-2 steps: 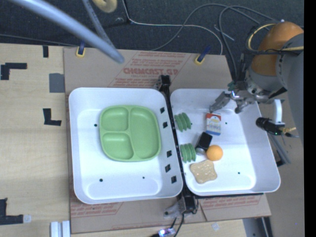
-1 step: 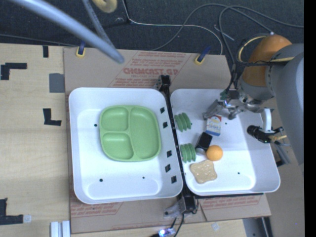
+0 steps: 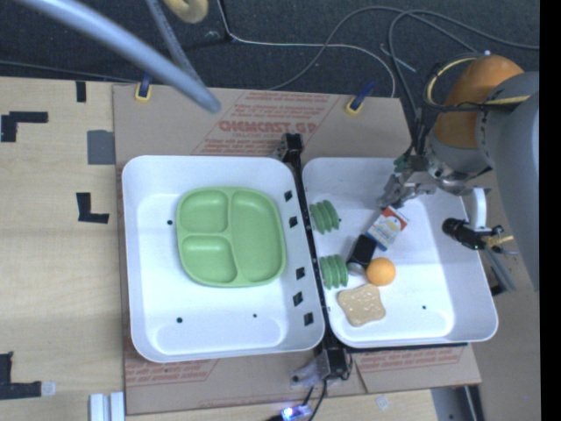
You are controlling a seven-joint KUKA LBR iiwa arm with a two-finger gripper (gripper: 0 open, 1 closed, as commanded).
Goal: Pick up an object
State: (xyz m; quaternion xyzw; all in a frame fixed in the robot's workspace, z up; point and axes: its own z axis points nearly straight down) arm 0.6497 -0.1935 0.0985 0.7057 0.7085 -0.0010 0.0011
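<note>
Camera view — tool (image 3: 396, 196) just above small carton (image 3: 387, 228) in right bin (image 3: 456, 310).

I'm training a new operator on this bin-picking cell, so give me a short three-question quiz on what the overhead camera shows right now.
1. True or false: the green divided plate lies in the same bin as the orange ball.
2. Multiple choice: what lies nearest the front rim of the right bin? A) the toast slice B) the small red, white and blue carton C) the upper green ridged piece
3. Fill in: the pincer hangs over the ____ bin, just above the carton.

Key: 1 false, since the plate is in the left bin and the ball in the right one. 2 A. 3 right.
</note>
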